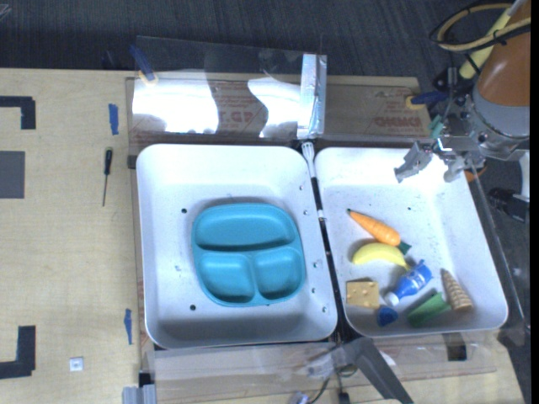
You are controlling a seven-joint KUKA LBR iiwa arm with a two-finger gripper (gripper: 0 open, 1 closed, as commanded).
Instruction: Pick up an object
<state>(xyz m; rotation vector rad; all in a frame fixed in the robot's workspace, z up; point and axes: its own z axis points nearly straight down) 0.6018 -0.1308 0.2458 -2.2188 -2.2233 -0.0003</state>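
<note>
The right bin [370,179] holds several toy items near its front. An orange carrot [374,225] lies slanted, with a yellow banana [377,254] just below it. A blue and white bottle [410,282] sits beside a green piece [428,306], a brown cone [456,289], a tan cracker-like square [362,294] and a small blue cap [386,316]. My gripper [434,164] hovers over the bin's far right corner, well above and behind the items. Its two grey fingers are spread apart with nothing between them.
The left bin [160,183] holds a blue divided tray [248,252]. A clear plastic sheet and a metal divider [311,95] stand behind the bins. Yellow and black cables [472,23] hang at the top right beside the arm.
</note>
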